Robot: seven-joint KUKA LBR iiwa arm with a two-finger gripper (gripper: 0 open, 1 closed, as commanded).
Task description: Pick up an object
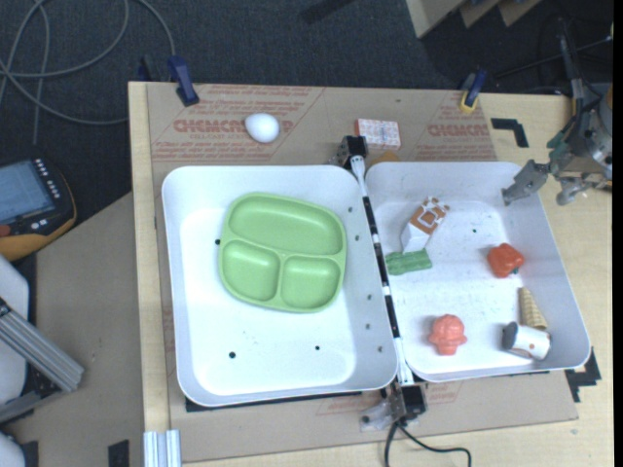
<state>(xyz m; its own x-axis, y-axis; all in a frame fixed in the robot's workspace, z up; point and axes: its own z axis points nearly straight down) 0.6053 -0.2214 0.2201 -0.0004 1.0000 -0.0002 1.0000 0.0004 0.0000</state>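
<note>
My gripper (pixel 545 185) hangs over the far right corner of the right bin (pixel 477 368), open, with nothing between its fingers (pixel 521 182). Below it in that bin lie a red tomato-like toy (pixel 504 259), an orange and white carton (pixel 426 219), a green block (pixel 407 262), a pink-red toy (pixel 447 333), a beige cone (pixel 531 307) and a white and grey cylinder (pixel 526 340). The red toy is the nearest, a little in front of the gripper and to its left.
A green divided plate (pixel 284 253) lies in the left bin (pixel 195 348). Behind the bins on the cardboard sit a white egg (pixel 261 126) and a small patterned box (pixel 378 132). Blue clamps (pixel 182 79) hold the board's far edge.
</note>
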